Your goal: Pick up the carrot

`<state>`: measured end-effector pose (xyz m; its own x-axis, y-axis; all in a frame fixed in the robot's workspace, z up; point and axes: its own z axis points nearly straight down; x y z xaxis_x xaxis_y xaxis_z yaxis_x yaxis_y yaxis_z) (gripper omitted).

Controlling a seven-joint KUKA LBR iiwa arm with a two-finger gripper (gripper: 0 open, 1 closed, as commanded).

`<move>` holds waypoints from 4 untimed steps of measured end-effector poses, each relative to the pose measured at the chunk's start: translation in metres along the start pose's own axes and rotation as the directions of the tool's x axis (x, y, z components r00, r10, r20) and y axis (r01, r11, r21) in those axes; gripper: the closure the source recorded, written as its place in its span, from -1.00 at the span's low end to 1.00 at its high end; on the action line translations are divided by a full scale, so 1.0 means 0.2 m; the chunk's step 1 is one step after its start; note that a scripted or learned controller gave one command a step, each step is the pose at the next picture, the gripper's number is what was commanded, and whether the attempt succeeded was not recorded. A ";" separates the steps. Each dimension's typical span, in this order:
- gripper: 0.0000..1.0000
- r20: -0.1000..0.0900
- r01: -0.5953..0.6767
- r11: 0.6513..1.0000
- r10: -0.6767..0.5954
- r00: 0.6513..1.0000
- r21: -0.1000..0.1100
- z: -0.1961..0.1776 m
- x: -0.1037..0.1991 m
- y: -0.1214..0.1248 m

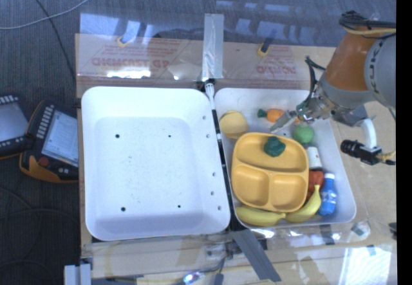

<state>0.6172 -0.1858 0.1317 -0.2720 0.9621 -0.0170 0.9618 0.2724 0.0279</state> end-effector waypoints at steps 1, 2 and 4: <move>-1.00 -0.012 -0.142 0.989 0.142 0.990 0.038 0.23 0.09 0.23; -1.00 -0.011 -0.547 0.836 0.548 0.837 0.052 0.23 -0.12 0.24; 1.00 0.002 -0.445 0.895 0.446 0.895 0.034 -0.35 0.16 0.32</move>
<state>0.6684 -0.1371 0.2031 0.1851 0.9827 -0.0045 0.9827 -0.1852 -0.0019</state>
